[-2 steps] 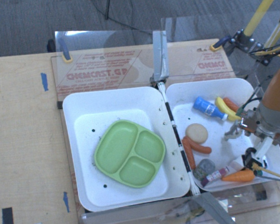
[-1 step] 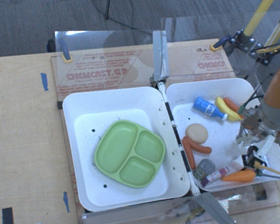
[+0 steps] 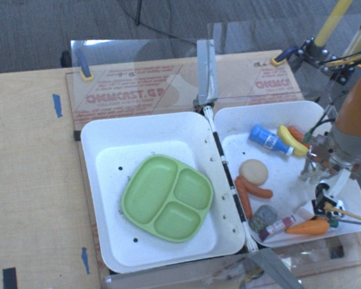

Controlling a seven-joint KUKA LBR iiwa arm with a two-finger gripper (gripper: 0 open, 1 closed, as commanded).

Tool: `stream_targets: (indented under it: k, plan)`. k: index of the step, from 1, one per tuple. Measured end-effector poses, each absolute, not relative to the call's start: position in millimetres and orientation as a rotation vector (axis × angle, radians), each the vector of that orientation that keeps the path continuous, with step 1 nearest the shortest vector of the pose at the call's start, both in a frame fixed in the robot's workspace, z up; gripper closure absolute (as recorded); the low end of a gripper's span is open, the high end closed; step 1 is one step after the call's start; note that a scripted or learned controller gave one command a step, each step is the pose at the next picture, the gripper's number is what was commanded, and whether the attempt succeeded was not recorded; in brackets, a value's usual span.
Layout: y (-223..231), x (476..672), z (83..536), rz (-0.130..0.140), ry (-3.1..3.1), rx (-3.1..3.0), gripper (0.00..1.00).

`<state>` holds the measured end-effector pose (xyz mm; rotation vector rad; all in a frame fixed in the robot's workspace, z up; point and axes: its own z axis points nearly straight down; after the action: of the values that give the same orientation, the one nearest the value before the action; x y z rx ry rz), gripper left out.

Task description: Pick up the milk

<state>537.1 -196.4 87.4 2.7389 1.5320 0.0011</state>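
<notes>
Carrot (image 3: 308,228) and pink tube (image 3: 277,226) lie nearest, right of the green plate (image 3: 167,198); behind the plate a board (image 3: 124,92) reads "CHEMCAST GP" in red. Farther right of the plate the blue milk bottle (image 3: 270,139), label unreadable, lies just beside a banana (image 3: 291,140), so a grasp may snag the banana or roll the bottle; the end effector (image 3: 318,174) sits beyond, apart or together I cannot tell.

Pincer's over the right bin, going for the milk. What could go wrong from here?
1. The banana lies close beside the blue milk bottle, on the side nearer the pincer, so it could get nudged or grabbed instead.
2. The bottle lies on its side and may roll away when touched.
</notes>
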Motion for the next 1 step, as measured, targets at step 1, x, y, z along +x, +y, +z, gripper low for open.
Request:
stream_targets:
  k: [1]
  plan:
    - [-199.7,482.2,87.6,0.007,1.022,2.969,1.0]
